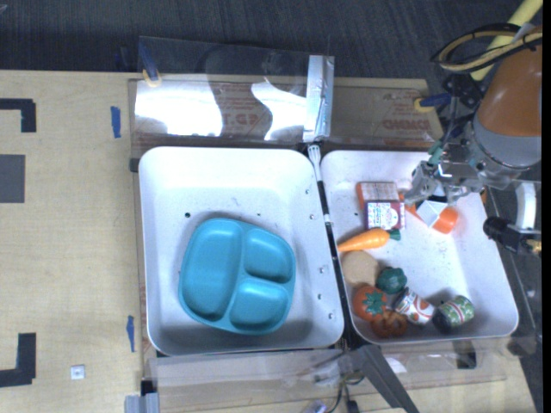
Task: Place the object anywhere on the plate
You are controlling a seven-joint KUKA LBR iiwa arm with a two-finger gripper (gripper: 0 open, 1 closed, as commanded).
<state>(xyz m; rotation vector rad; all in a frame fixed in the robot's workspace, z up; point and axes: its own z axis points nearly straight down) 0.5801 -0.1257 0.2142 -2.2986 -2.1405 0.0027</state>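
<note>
A blue divided plate [237, 274] lies in the left bin [172, 188], toward its front. My gripper [435, 181] hangs over the back right part of the right bin [482, 265]. Just in front of it lies a small orange and white piece [442, 219]; whether they touch is unclear. A red and white box [381, 203] sits to the gripper's left, and an orange carrot [366, 241] lies in front of the box.
Along the right bin's front lie a tan round item [362, 268], a dark green piece [393, 280], an orange tomato-like toy [373, 305], a small bottle [417, 309] and a green round item [455, 313]. Yellow and black cables [469, 50] hang at the back right.
</note>
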